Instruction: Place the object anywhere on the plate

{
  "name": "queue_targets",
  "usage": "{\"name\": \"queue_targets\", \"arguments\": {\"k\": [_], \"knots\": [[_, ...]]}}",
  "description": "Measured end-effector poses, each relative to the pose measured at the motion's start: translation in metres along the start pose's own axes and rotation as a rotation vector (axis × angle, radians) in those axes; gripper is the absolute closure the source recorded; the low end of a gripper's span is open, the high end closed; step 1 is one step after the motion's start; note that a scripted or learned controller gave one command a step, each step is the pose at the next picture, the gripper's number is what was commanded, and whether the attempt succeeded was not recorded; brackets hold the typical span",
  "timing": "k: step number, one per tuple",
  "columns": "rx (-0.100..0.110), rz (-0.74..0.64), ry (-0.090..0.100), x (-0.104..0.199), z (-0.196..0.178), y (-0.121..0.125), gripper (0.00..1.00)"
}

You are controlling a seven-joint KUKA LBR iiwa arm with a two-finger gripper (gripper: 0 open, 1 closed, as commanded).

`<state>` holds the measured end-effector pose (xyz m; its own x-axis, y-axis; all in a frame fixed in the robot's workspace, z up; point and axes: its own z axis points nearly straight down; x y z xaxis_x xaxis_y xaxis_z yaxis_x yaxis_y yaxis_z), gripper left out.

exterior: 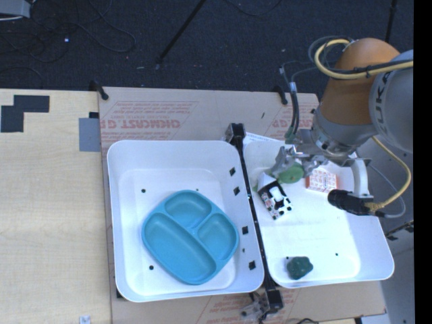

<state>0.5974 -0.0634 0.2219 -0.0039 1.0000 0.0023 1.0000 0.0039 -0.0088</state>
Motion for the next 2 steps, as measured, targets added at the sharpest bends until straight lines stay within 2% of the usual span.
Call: {"name": "queue_targets", "arguments": {"k": [1, 2], "knots": [[-0.002, -0.002, -0.001, 0.057, -0.007, -0.001, 1.00], [0.001, -0.002, -0.001, 0.113, 0.007, -0.004, 1.00]]}}
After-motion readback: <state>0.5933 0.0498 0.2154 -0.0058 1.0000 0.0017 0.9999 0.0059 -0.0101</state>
